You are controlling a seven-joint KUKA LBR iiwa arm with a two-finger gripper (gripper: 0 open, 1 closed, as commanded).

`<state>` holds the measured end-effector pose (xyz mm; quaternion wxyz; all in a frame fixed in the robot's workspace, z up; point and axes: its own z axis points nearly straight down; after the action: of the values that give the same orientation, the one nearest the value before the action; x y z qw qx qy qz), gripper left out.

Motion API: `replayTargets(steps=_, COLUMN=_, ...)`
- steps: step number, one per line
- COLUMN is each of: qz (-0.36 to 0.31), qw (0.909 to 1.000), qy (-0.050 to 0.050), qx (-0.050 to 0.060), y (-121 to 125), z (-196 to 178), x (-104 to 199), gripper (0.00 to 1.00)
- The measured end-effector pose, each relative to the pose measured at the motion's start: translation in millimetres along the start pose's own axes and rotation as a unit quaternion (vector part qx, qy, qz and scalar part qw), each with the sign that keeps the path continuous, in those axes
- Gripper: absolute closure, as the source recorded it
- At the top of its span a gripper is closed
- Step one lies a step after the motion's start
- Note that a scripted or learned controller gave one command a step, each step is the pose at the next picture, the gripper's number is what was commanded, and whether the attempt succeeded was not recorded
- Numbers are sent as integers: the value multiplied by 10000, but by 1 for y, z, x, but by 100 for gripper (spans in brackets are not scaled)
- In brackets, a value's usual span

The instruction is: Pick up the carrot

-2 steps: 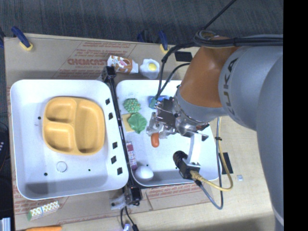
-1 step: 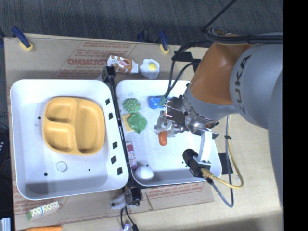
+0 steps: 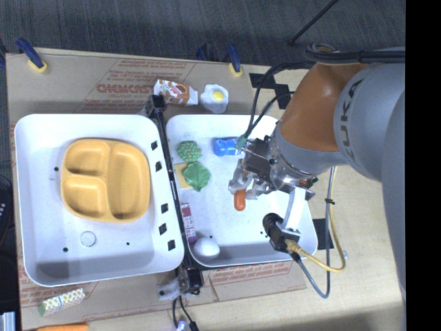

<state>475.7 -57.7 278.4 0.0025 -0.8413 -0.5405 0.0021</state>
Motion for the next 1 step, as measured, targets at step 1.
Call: replayTargets(steps=1, qz=-3, qw=10000, qy=1, qx=-15, y=4, z=-6, x=-8, gripper=100)
